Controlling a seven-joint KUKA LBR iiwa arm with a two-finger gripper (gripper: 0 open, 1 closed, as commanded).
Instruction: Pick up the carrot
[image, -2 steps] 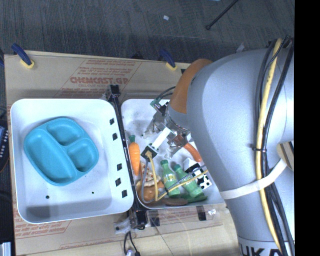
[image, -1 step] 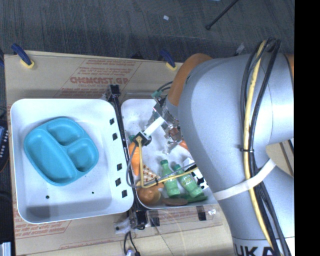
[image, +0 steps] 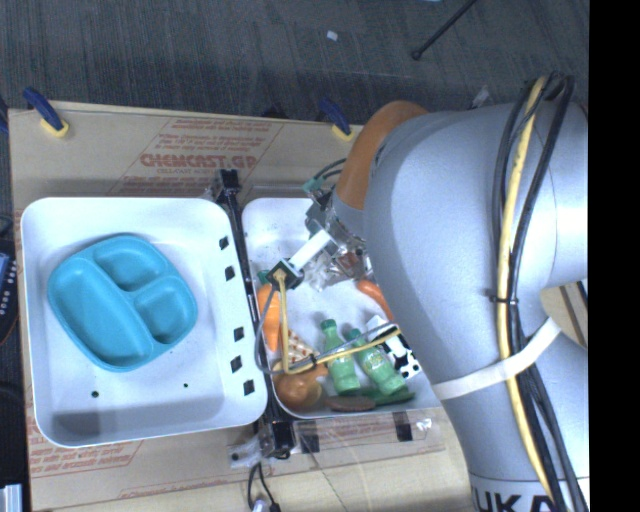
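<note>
**Carrot low against the divider, gripper poised over the crowded bin**

Where the right bin (image: 262, 215) meets the wall it shares with its neighbour, the carrot (image: 268, 312) lies lengthwise, an orange strip running from about twelve toward six o'clock along that wall. Its position looks awkward for a grasp, since the wall crowds one side. At its four o'clock stand two green bottles (image: 350, 368), close together, and at its six o'clock sits a round brown item (image: 297, 389), possibly a potato. A thin tan frame (image: 284, 322) crosses just beside the carrot. A second orange piece (image: 374, 294) shows at three o'clock, partly under the arm, and it could be mistaken for the target.

The gripper (image: 290, 268) hangs at the carrot's one o'clock, just above its upper end, angled down from the right where the grey arm (image: 450, 250) reaches in. Whether its jaws are apart or together cannot be told from this angle, and nothing is seen between them.

Well off at nine o'clock, the left bin (image: 60, 420) holds a blue divided plate (image: 120, 300), out of the way of this work.
</note>
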